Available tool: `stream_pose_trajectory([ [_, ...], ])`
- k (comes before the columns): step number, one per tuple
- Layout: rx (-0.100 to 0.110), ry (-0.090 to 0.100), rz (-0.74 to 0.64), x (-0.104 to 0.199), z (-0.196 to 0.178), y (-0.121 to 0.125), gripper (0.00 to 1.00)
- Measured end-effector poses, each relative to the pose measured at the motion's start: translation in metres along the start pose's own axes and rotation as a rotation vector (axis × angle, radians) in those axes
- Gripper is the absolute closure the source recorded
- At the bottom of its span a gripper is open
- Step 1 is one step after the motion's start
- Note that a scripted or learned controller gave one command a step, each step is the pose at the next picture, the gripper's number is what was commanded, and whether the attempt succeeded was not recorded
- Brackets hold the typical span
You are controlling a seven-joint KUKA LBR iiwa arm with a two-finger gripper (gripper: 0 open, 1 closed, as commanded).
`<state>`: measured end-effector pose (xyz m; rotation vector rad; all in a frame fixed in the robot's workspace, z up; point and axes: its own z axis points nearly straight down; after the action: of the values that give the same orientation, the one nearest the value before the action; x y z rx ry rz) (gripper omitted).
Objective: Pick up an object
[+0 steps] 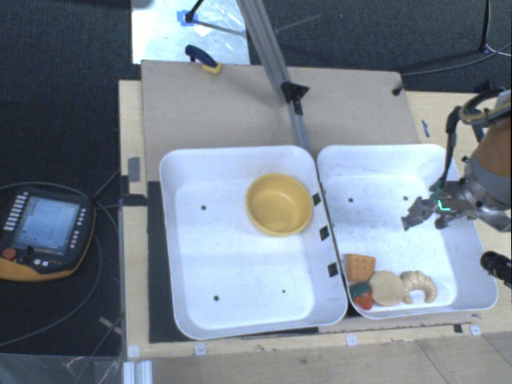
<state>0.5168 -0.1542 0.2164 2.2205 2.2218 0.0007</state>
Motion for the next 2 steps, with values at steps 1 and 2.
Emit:
stream_pose_trajectory([
  [1,0.0,0.0,0.0,0.0,0.0,0.0,0.0],
  [2,0.005,0.001,0.001,0.001,0.06,0.005,0.0],
])
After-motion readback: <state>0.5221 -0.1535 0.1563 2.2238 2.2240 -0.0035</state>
